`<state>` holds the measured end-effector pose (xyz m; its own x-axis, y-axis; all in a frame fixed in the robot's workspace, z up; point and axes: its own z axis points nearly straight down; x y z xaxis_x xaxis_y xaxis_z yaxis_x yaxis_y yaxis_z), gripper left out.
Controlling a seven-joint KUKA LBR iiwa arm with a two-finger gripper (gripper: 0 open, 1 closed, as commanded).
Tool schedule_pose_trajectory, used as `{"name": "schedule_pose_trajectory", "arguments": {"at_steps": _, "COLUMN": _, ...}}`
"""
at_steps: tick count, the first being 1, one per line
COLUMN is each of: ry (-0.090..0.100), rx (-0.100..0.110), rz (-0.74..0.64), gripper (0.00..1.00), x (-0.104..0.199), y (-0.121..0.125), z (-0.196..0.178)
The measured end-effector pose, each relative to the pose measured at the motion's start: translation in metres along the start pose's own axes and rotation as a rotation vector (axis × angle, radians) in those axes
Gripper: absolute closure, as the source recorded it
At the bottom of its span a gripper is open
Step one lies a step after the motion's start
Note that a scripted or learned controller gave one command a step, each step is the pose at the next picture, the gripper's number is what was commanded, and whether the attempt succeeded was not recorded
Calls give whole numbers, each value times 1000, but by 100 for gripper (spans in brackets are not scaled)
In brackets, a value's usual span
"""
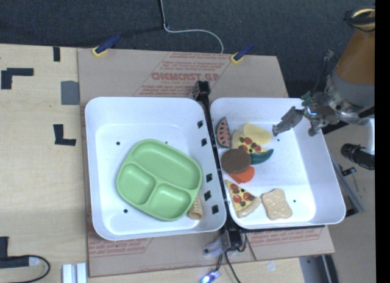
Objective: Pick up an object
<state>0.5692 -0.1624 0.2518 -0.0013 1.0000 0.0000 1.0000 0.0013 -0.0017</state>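
From my remote seat, nearest the camera in the right bin (323, 214) lay a toast slice (276, 204) and, just beside it on its left, a pizza slice (240, 198). Both sat flat on the white floor, apart from the pile further back. I judged them light, stiff toy food, thin and low, so a top-down pinch across the short width of the toast looked the cleanest hold; being flat and probably smooth, it could skid away under closing fingers.

In the left bin (100, 154) a green divided tray (158, 179) lay tilted across the floor, with a small ice cream cone (195, 209) tucked against its near corner.

Further back in the right bin the toys crowded together: a brown round cookie (236, 160) rested on an orange piece (245, 174), a dark teal piece (262, 156) poked out beside them, a second pizza wedge (249, 145) and a yellow piece (256, 133) touched behind, and a watermelon slice (223, 132) lay against the dividing wall. How these overlapped, and what the orange and teal pieces were, I could not make out.

Farthest, the gripper (284, 124) hung over the back right of that bin, near the yellow piece. It carried nothing I could see. Whether its jaws stood open or closed I could not tell; they blurred into one grey shape. The arm (356, 62) was cut off at the frame's edge.
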Motion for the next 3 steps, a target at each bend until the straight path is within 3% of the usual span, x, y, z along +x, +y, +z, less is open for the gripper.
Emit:
{"name": "schedule_pose_trajectory", "arguments": {"at_steps": 1, "ry": 5, "rx": 11, "rz": -4, "gripper": 0, "x": 57, "y": -20, "z": 99}}
{"name": "schedule_pose_trajectory", "arguments": {"at_steps": 2, "ry": -1, "rx": 0, "rz": 0, "gripper": 0, "x": 70, "y": -44, "z": 171}}
{"name": "schedule_pose_trajectory", "arguments": {"at_steps": 3, "ry": -1, "rx": 1, "rz": 0, "gripper": 100, "x": 69, "y": -43, "z": 157}}
